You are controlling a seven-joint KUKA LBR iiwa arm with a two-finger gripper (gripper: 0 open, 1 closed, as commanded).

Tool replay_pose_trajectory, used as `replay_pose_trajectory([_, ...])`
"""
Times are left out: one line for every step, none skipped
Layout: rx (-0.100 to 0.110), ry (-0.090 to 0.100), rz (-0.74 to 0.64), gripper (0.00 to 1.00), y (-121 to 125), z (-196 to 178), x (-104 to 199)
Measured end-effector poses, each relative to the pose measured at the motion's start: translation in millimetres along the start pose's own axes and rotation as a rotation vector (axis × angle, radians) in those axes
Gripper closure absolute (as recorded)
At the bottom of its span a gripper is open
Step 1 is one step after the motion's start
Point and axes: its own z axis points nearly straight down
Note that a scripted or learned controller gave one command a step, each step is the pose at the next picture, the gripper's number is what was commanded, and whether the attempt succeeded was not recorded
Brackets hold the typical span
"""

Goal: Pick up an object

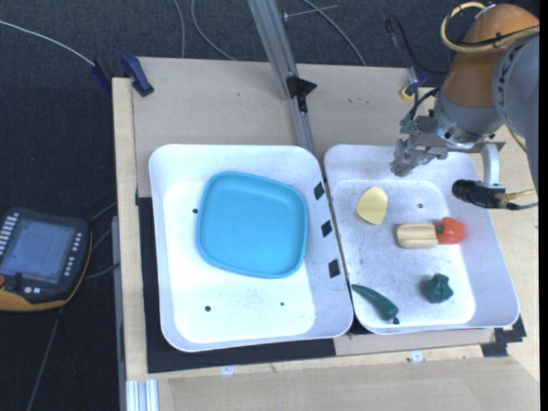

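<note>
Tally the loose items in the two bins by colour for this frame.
Blue: 1, the plate in the left bin
Yellow: 1, a flat piece in the right bin
Tan: 1, a block
Red: 1, a piece touching the block
Green: 2, a pepper and a lump
Total: 6

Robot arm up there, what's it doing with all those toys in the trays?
The robot arm's end effector hangs over the far edge of the right bin and holds nothing. It is meant to pick something up. Below it lie a yellow piece, a wooden block touching a red piece, a dark green lump and a green pepper. The left bin holds a blue plate.
</note>
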Motion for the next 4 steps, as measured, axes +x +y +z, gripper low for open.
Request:
replay_pose_trajectory([-0.002, 0.0, 0.0, 1.0, 1, -54, 0])
replay_pose_trajectory([0.001, 0.002, -0.005, 1.0, -3, -69, 53])
replay_pose_trajectory([0.002, 0.002, -0.005, 1.0, -21, -82, 108])
replay_pose_trajectory([0.002, 0.002, -0.005, 1.0, -32, -94, 156])
